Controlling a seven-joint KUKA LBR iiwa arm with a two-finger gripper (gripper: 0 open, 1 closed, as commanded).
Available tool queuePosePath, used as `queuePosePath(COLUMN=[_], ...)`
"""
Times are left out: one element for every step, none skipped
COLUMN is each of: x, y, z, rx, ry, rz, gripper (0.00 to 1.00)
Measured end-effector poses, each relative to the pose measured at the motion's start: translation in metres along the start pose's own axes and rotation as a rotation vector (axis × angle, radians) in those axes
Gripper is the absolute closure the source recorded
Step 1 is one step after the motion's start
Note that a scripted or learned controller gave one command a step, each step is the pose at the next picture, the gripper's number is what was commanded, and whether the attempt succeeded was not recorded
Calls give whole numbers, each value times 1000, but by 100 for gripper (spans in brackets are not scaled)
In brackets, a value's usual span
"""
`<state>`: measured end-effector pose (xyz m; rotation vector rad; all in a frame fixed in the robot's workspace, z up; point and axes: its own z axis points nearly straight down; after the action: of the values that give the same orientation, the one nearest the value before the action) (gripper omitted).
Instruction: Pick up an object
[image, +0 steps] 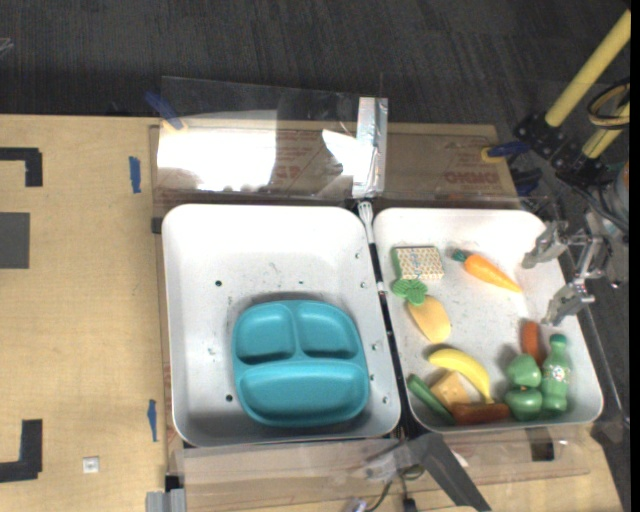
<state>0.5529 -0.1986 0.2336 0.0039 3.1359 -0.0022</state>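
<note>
Much of the arm is cut off at the right edge of the view; what shows is the metallic two-finger gripper (562, 270) hovering over the right rim of the right bin, its fingers spread apart with nothing between them. A clear plastic sheet (270, 150) behind the bins glares white, so what lies beneath it is hard to read.

The left shallow white plastic bin (200, 250) holds one thing: a teal plastic divided tray (298, 362) with rounded corners and three compartments, lying flat towards the near side.

The right shallow white plastic bin (500, 225) holds a scatter of toy food. A smooth yellow banana (462, 366) curves across the near middle. An orange carrot with a green stub (485, 268) lies tilted in the far part, well inside the rim and just left of the gripper. A pale yellow-orange wedge with a green leafy top (426, 312) lies near the left wall, and behind it sits a small cream block with a dotted, grid-like face (418, 262). In the near right corner a green bottle-shaped piece (557, 372), a rounded green piece (523, 372) and a short red-orange piece (530, 337) crowd together, touching. Along the near wall a dark green strip (428, 395), a tan block (452, 388) and a brown bar (480, 411) overlap; their exact shapes are hard to tell.
</note>
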Motion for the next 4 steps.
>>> queuePosePath(x=[-34, -10, -74, -78], y=[8, 1, 37, 37], z=[137, 145, 146, 131], rx=[2, 1, -1, 5], ry=[-4, -5, -6, -20], rz=[-70, -292, -343, -341], gripper=[0, 0, 0, 100])
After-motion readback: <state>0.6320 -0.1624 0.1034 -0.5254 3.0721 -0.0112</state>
